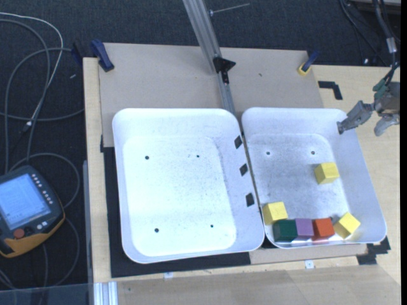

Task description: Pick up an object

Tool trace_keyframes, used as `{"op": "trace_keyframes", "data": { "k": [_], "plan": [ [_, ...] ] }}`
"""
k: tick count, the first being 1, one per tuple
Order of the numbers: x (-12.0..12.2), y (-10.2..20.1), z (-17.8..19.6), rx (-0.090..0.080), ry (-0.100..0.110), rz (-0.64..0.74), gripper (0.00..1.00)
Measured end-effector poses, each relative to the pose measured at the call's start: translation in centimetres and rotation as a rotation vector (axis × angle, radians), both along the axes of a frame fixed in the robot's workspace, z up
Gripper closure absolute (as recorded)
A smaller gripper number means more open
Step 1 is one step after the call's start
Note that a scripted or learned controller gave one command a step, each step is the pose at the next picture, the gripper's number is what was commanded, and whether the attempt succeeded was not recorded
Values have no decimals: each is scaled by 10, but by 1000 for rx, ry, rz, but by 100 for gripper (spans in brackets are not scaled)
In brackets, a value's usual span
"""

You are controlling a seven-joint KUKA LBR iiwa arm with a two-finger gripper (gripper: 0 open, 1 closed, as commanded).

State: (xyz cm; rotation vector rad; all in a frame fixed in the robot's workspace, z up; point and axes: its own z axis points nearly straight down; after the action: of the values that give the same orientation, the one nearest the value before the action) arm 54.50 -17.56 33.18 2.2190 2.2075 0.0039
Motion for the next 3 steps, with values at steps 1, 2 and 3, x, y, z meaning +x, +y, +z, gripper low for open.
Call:
{"op": "trace_keyframes", "data": {
  "k": [1,2,3],
  "plan": [
    [14,-6,-136,9,19,5,0],
    [36,27,-237,10,18,9,0],
    [28,-38,-138,0,0,1,0]
  ]
}}
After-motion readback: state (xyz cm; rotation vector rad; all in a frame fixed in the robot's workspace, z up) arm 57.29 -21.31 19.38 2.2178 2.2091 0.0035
